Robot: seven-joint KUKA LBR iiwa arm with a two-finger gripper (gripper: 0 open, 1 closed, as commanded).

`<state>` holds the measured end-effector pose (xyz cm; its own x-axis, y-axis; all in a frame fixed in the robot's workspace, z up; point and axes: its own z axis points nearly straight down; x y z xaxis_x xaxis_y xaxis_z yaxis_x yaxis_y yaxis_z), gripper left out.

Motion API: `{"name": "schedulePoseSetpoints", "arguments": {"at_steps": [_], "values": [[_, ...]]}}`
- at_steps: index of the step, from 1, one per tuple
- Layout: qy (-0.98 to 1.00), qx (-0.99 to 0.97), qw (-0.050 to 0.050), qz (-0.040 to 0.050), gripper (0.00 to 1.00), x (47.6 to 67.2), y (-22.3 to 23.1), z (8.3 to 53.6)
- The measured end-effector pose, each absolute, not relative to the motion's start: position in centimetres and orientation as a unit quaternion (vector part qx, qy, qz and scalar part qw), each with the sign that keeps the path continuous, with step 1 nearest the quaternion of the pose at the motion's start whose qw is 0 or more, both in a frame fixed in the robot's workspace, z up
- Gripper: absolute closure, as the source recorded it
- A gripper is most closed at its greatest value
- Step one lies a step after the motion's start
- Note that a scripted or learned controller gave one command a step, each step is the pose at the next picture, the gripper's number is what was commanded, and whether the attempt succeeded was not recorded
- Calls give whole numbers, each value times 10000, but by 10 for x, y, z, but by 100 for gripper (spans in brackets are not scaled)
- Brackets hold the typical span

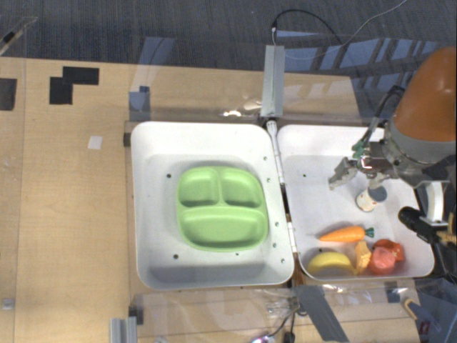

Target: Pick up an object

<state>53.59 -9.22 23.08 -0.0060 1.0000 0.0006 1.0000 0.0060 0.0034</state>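
Observation:
My gripper [358,184] hangs over the upper right part of the right bin [314,148], reaching in from the right. Its fingers [341,174] stand open with nothing between them. A small white round object [366,203] lies on the bin floor just below the right finger, close to it. Along the bin's front edge lie an orange carrot [344,234], a yellow banana [331,263], an orange-yellow wedge [363,256] and a red fruit [386,256], all apart from the gripper.
The left bin [153,191] holds a green divided plate [221,207] at its middle. A metal divider [273,84] runs between the bins at the back. The arm's orange band [428,98] looms at the right.

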Motion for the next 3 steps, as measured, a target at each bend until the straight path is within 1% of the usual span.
{"name": "schedulePoseSetpoints", "arguments": {"at_steps": [1,2,3], "values": [[7477,6641,6,8,0,487,-103,135],[8210,5708,38,18,0,538,-179,151],[7140,7001,36,19,0,584,-197,107]]}}
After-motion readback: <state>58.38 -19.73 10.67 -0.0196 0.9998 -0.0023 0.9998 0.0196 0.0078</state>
